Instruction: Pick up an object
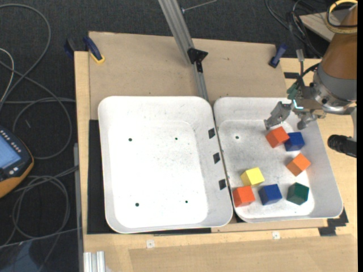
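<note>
The right bin (pixel 244 105) holds several coloured cubes. A red-orange cube (pixel 277 136) and a blue cube (pixel 294 141) lie side by side near its back right. Further forward are an orange cube (pixel 298 164), a yellow cube (pixel 253 177), a red cube (pixel 244 195), a second blue cube (pixel 270 194) and a green cube (pixel 298 193). My gripper (pixel 288 120) hovers just behind the red-orange and blue cubes. It is open, its fingers are spread, and nothing sits between them.
The left bin (pixel 108 152) lies beside the right one, its white floor speckled. A slanted metal pole (pixel 181 27) rises from the bench behind the bins. Blue clamps (pixel 93 49) sit at the bench's back corners. Cables cover the floor on the left.
</note>
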Motion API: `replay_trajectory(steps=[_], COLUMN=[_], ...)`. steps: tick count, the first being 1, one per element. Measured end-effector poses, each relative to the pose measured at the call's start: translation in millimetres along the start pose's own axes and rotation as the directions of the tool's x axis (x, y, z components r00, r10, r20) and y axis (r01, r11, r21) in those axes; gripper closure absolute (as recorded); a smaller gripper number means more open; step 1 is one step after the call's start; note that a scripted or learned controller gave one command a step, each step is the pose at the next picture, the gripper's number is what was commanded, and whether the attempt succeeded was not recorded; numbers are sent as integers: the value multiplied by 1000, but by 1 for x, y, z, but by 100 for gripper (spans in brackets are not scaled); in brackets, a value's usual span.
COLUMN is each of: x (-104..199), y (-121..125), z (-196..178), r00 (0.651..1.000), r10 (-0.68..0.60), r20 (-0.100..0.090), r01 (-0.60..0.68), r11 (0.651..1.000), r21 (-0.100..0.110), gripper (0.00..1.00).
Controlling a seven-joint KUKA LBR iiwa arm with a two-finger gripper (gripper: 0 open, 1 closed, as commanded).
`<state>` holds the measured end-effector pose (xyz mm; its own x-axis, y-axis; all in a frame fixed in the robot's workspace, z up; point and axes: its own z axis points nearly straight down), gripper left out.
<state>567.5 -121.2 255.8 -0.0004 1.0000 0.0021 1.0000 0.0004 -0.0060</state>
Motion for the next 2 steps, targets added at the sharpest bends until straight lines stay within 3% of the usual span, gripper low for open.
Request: replay_trajectory(steps=[1,2], x=[0,-1], y=[0,6], z=[-2,59], r00=[1000,1000], r10=[0,0], r20=[1,0], r01=[0,0], r11=[1000,1000], r21=[-4,1], gripper=[0,0])
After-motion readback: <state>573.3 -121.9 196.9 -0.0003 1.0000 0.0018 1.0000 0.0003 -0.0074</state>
